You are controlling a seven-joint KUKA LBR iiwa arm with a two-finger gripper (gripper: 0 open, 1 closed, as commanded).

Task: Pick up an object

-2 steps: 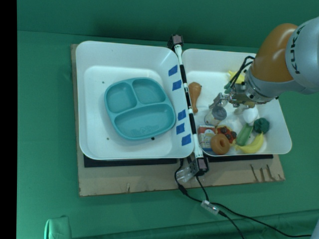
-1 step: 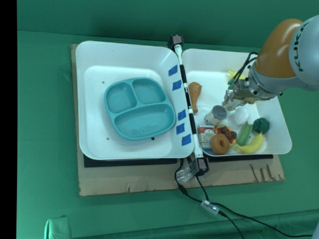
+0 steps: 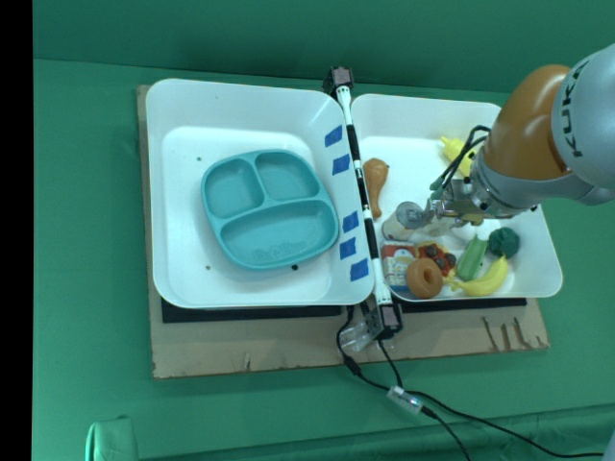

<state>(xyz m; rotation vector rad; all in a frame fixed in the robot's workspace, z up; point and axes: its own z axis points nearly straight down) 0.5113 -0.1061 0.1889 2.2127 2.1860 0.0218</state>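
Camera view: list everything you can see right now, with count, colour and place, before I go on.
Bins: 2, white, side by side on the bench.
Divided plate: 1, teal, three compartments, in the left bin.
Tape patches: 4, blue, on the left bin's right wall.
Chicken drumstick: 1, orange-brown, right bin, near its left wall.
Doughnut: 1, orange-brown, right bin, front.
Banana: 1, yellow, right bin, front.
Broccoli: 1, dark green, right bin, above the banana.
Green stick: 1, light green, between doughnut and banana.
Yellow item: 1, right bin, back, partly hidden.
Cardboard sheet: 1, brown, under the bins.
Cables: black, front of bench.
Arm: 1, grey and orange, from the right.
Tool: 1, metallic, low over the right bin's middle.
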